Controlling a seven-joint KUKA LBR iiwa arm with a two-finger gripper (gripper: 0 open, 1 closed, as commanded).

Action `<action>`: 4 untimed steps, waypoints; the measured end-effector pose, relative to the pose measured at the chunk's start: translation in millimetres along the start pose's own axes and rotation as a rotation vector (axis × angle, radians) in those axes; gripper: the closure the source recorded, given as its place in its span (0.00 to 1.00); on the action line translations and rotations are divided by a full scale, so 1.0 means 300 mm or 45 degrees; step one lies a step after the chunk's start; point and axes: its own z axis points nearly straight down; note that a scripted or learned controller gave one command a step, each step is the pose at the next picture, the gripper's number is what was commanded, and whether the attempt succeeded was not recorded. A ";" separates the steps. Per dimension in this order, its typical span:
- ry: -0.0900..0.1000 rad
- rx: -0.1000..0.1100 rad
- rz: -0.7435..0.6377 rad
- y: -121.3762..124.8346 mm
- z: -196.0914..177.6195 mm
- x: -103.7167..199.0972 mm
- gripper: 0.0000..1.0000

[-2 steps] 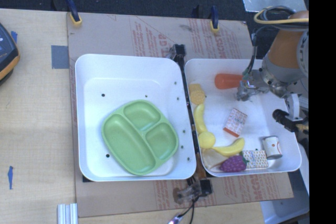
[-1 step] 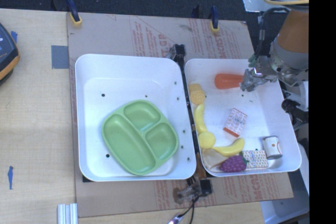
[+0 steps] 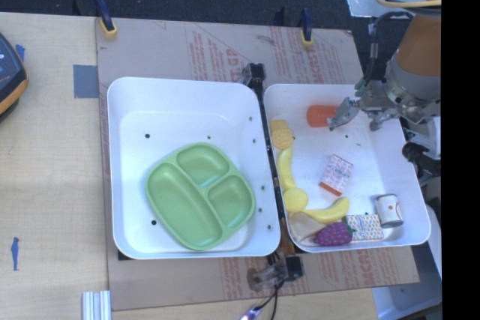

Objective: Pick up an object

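Cardboard-covered bench [image 3: 187,49] bearing two white bins, arm reaching in from the right.

Left bin [image 3: 124,161]: one green divided plate [image 3: 199,195]. Right bin's [image 3: 409,183] near edge: purple grapes [image 3: 333,234], carton [image 3: 365,226], small can [image 3: 387,210], two bananas [image 3: 328,210]; mid-bin, one packet [image 3: 336,174]; far edge, an orange object [image 3: 321,115]. Gripper [image 3: 360,116] hovers just beside it, fingers apart, holding nothing.

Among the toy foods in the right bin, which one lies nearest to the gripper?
The orange rounded toy, at the far side of the right white bin, just left of the gripper. The yellow bananas and the purple grapes lie farther away, toward the near side.
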 end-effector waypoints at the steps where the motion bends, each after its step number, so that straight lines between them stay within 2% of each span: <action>1: 0.001 0.016 0.003 0.170 0.303 0.051 0.00; 2: 0.001 0.010 0.003 0.174 0.310 -0.054 0.00; 3: -0.001 0.010 0.002 0.175 0.310 -0.015 0.00; 4: 0.001 0.014 0.001 0.174 0.313 0.143 0.00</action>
